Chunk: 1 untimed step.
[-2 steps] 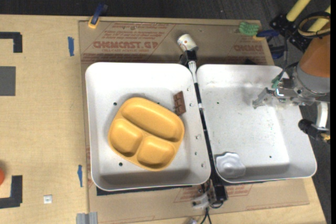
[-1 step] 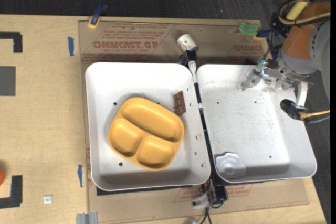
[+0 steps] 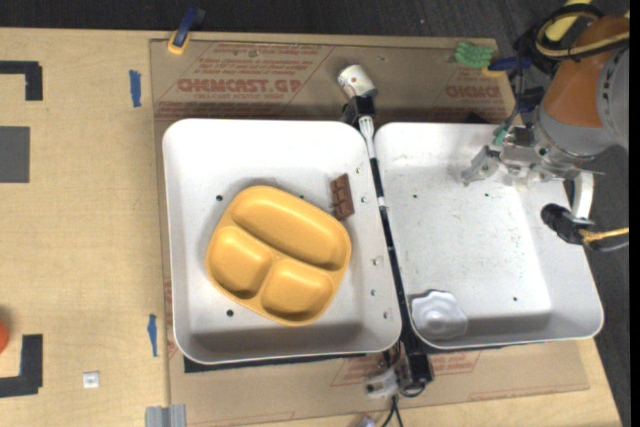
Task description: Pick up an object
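Yellow divided tray (image 3: 278, 253) is the biggest candidate: three compartments, lying tilted in the left bin (image 3: 190, 215), toward its lower-centre, resting on the bin floor. Nothing touching it from above.

Bench (image 3: 80, 215) is light wood with black tape marks at the left edge; a brown cardboard sheet (image 3: 250, 75) with red printed lettering sits under both bins.

Right bin (image 3: 570, 305) sits just beside the left one; their inner rims meet along a dark seam.

Arm (image 3: 590, 95) comes in from the right, with the grey body and orange band over the right bin's upper-right corner. Gripper (image 3: 497, 155) hangs over the upper part of the right bin, well apart from the yellow tray. Can't tell whether it's open or closed from this angle; no object visible in it.

Clear plastic piece (image 3: 438, 313), crumpled-looking, lies in the right bin's lower-left corner, near the seam.

Small brown block (image 3: 342, 196) sits in the left bin near its right wall, just beside the tray's upper-right edge. Contact unclear.

Small stuff: white round-headed fixture (image 3: 353, 80) above the seam, blue clamp (image 3: 185, 28) with a yellow tip at the cardboard's top-left corner, green clip (image 3: 473, 55) at the top right.
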Available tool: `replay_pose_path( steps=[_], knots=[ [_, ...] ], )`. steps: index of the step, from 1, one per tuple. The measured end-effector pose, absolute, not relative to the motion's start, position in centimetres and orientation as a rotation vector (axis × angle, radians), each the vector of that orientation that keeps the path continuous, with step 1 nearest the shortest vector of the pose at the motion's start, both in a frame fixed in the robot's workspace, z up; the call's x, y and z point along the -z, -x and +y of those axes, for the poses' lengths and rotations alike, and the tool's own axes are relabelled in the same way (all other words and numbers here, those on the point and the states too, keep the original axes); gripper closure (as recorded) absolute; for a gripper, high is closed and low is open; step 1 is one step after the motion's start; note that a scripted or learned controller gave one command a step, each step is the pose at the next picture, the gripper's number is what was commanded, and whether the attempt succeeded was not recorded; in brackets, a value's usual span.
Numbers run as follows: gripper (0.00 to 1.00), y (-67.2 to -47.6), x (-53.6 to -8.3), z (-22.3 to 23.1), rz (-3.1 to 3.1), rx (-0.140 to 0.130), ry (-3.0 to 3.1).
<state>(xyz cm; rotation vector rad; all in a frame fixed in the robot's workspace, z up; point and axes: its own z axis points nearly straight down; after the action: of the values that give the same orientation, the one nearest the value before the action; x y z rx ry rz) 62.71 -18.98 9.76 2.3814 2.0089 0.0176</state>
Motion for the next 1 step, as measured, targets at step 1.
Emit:
replay_pose_path(
  steps=[1],
  knots=[
    [0.0,-58.32,-8.51,-11.65,1.961,-0.001,-2.457]
  ],
)
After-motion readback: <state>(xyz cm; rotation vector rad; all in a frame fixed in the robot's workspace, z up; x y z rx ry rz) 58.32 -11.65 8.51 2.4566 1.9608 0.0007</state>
